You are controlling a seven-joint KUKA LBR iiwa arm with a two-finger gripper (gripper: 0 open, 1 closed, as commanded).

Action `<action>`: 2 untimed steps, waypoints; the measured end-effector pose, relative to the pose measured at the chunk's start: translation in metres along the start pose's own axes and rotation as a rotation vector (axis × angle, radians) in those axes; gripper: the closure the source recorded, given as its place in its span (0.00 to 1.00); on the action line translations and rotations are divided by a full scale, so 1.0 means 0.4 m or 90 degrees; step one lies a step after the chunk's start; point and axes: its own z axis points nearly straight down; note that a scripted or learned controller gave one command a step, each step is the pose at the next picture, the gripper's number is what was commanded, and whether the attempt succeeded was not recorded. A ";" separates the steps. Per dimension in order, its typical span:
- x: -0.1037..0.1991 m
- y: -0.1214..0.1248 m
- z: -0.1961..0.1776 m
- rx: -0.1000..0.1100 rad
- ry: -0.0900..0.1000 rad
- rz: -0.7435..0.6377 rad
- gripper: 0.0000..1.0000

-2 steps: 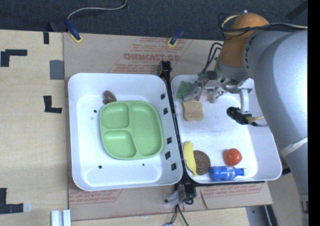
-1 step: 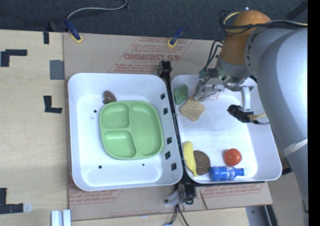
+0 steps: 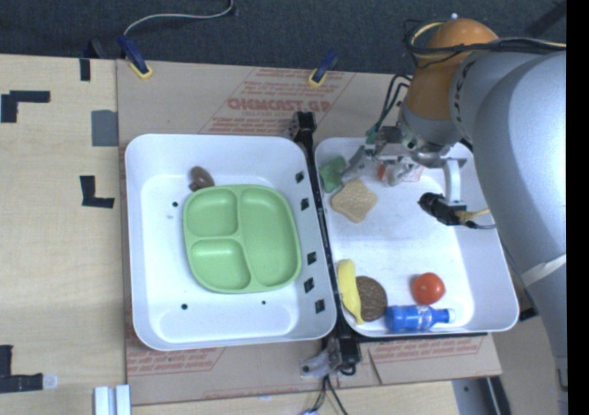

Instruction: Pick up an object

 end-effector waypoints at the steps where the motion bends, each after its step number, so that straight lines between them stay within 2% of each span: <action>1: -0.016 -0.188 0.024 -0.009 -0.001 0.000 0.00; 2: -0.108 -0.326 0.024 -0.011 -0.001 0.000 0.00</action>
